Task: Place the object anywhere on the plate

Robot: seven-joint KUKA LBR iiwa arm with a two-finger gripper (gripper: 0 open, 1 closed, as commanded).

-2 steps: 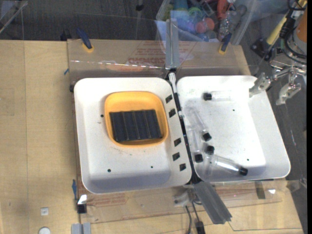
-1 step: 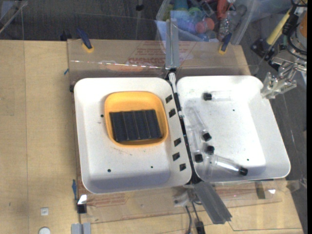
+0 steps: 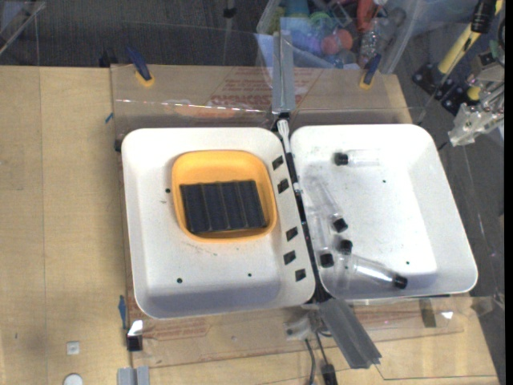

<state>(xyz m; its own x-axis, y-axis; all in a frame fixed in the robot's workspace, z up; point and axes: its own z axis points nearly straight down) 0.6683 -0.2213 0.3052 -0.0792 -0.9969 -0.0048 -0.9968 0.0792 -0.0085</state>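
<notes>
An orange-yellow plate (image 3: pixel 218 164) lies in the left bin (image 3: pixel 152 247). A black ridged rectangular object (image 3: pixel 223 205) rests flat on the plate, covering most of its middle. My gripper (image 3: pixel 474 123) is at the far right, outside and above the right bin's upper right corner, well away from the plate. Nothing can be seen held in it.
The right bin (image 3: pixel 417 207) holds several clear tubes with black caps: one near the top (image 3: pixel 354 159), a cluster along the left wall (image 3: pixel 330 219), and one at the bottom (image 3: pixel 373 273). A clear box of colourful clutter (image 3: pixel 337 14) stands behind the bins.
</notes>
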